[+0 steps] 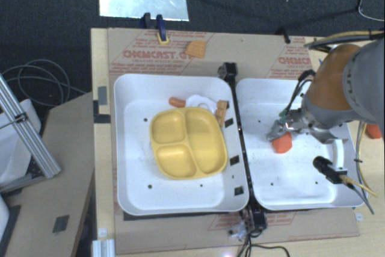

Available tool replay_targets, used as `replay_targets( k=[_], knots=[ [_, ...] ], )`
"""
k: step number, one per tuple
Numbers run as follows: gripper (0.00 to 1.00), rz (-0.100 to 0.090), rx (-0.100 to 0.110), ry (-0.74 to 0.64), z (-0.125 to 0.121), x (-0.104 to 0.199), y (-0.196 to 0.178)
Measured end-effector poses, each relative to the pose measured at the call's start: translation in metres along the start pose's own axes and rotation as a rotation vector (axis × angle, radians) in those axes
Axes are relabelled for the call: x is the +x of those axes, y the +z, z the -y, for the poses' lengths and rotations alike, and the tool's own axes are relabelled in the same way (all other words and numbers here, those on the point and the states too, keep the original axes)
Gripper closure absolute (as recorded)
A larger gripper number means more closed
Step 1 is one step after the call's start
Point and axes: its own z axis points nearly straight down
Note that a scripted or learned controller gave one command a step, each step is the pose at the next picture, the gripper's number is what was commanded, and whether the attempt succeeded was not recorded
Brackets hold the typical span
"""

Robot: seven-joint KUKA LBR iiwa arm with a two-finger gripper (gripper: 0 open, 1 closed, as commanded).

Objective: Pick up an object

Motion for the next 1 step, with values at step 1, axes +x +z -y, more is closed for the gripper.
replay_targets(
  k=[1],
  knots=[
    [1.0, -0.004, -0.005, -0.005, -0.0336, 0.0958, -0.105]
  ],
)
